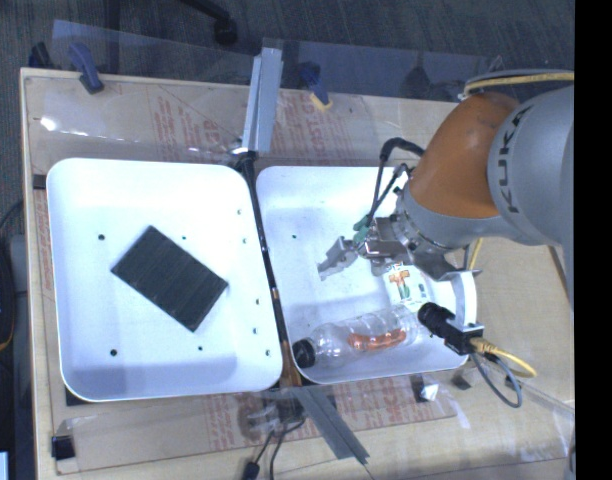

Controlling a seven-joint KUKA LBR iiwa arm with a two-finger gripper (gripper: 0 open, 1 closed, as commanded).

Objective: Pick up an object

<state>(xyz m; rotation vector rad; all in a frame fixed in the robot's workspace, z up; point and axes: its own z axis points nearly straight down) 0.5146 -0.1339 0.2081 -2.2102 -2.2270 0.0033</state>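
Bottle [361, 336], clear plastic with a dark cap, lies on its side along the near wall of the right bin [286, 218], just below the gripper [338, 256], likely the nearest target. Gripper hangs low over the bin floor, its fingers apart with nothing between them. Left bin [76, 198] holds one dark flat rectangular pad [169, 277], well apart.

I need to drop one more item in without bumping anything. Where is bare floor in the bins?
Left bin: free all around the dark pad. Right bin: its far left corner is bare. Crowded near the gripper and the clear bottle along the near wall.
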